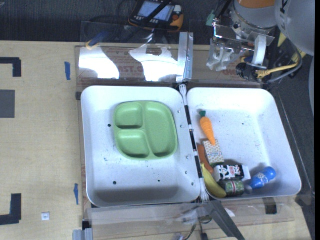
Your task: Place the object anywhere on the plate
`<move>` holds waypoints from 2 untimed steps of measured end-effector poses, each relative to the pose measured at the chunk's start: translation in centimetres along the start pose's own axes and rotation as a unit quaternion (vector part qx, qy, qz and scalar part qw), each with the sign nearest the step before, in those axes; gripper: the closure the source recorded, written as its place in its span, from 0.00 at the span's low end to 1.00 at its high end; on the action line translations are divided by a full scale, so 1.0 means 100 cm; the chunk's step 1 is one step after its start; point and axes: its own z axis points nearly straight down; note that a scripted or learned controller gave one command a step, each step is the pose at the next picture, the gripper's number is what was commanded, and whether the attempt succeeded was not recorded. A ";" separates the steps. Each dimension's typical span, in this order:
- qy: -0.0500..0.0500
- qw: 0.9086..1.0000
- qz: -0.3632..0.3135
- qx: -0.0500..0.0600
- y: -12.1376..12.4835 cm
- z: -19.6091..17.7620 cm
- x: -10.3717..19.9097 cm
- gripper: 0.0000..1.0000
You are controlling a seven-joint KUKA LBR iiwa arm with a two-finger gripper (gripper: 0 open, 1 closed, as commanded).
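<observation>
A green plate with three compartments lies in the middle of the left bin. The right bin holds a toy carrot near its left wall. Clustered at its front left are a speckled card, a banana, a cow-patterned carton, a green can and a blue bottle. My gripper hangs high beyond the right bin's far edge, far from all of them. It is open with nothing between its fingers.
A raised divider separates the two bins. Behind the left bin stands a clear plastic panel, with a handheld controller beyond it. Cables hang beside the arm at the back right.
</observation>
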 end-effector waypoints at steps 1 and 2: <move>0.000 1.000 0.000 0.000 0.000 0.000 0.000 0.00; 0.000 1.000 -0.002 0.003 -0.003 0.029 0.012 0.00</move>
